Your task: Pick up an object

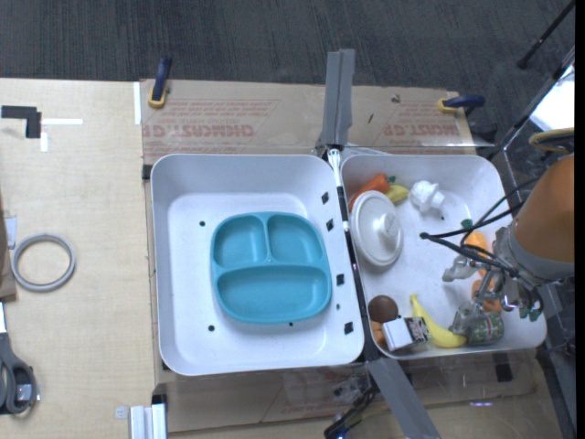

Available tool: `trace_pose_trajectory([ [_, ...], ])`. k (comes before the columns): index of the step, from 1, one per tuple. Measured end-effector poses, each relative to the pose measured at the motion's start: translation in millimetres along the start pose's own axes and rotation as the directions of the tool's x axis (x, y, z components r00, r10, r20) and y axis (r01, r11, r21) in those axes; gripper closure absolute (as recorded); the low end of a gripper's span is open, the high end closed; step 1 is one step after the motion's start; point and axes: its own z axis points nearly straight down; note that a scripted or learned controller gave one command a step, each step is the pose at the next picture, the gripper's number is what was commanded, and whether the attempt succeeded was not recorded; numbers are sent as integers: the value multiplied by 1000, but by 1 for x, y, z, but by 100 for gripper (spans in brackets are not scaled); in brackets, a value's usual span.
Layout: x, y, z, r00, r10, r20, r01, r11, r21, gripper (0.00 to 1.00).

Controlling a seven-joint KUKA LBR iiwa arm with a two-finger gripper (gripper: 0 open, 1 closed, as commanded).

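Arm (548,218) cut off at the right edge, scissors (14,382) cropped at the left edge, objects beneath the wrist partly hidden, small bin items by the banana (434,327) unidentifiable.

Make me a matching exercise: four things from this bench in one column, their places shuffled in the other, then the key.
1. teal divided plate
2. banana
3. white lidded bowl
4. roll of tape

A. on the bench, left of both bins
B. right bin, against the divider
C. middle of the left bin
D. right bin, near the front edge

Pairs: 1-C, 2-D, 3-B, 4-A
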Motion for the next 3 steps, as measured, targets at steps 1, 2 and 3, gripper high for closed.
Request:
trace_pose_trajectory([
  [1,-113,-19,4,993,-117,-12,117,993,-3,0],
  [2,-76,-15,4,993,-116,-14,116,993,-3,0],
  [3,-63,-13,4,999,-37,-15,37,999,-3,0],
])
